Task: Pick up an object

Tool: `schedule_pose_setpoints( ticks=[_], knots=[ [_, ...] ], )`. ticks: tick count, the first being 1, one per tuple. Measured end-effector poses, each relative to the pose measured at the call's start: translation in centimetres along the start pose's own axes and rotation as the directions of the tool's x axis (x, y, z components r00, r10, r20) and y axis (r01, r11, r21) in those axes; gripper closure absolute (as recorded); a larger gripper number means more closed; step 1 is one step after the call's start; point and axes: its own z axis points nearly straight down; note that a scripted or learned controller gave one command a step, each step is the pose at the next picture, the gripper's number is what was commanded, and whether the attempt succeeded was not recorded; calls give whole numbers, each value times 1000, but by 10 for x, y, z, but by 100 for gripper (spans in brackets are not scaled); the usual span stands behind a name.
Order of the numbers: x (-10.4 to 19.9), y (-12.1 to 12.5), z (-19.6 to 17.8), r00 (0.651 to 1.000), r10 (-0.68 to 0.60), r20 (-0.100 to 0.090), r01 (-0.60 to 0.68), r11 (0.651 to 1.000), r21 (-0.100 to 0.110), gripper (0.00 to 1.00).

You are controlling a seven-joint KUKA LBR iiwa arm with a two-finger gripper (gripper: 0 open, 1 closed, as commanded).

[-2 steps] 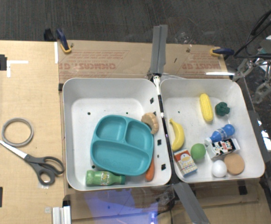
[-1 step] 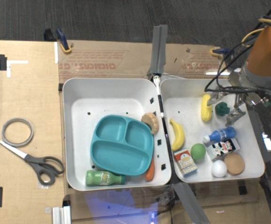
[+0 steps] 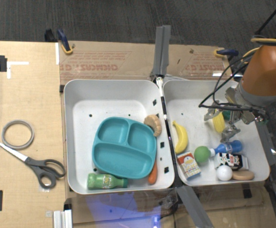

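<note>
I see gripper (image 3: 230,133) over right bin (image 3: 176,96), just above blue object (image 3: 229,147); grip state: cannot tell.

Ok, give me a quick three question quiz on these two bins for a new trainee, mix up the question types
1. True or false: the teal divided plate lies in the right bin.
2. Which thing lies nearest the claw? A) green bottle B) blue toy C) scissors
3. Fill in: the banana lies in the ___ bin.

Key: 1 false, it lies in the left bin. 2 B. 3 right.
</note>
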Motion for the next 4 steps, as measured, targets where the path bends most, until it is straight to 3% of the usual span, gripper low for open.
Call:
schedule_pose_setpoints(
  ticks=[1, 2, 3, 4],
  knots=[
    [-2, 1, -10, 1000, -3, 4, 3, 1000, 2, 100],
    [17, -32, -120, 988, -155, -2, 155, 988, -2, 100],
    [38, -22, 0, 988, -152, -3, 152, 988, -3, 100],
    [45, 1, -114, 995, 98, -3, -98, 995, -1, 100]
  ],
)
